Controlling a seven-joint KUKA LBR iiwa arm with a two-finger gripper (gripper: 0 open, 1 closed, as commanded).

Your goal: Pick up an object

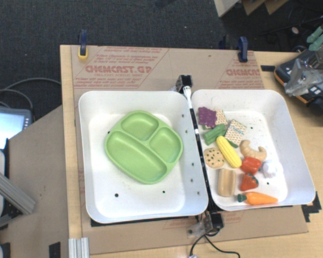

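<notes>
Several toy foods lie in the right bin (290, 138): purple grapes (206, 115), a yellow corn cob (228, 151), a green vegetable (215, 133), a cookie (212, 157), crackers (236, 129), a tan peanut shape (253, 150), a red pepper (251, 165), a strawberry (248, 183), a carrot (258, 199) and a tan bread piece (225, 181). My gripper (307, 77) sits at the upper right, outside the right bin's far corner and well away from the food. Nothing is seen in it.
A green divided plate (144, 147) lies in the middle of the left bin (91, 144). A black divider (194, 128) runs between the bins. Two clamps (242, 48) hold the cardboard sheet at the back edge.
</notes>
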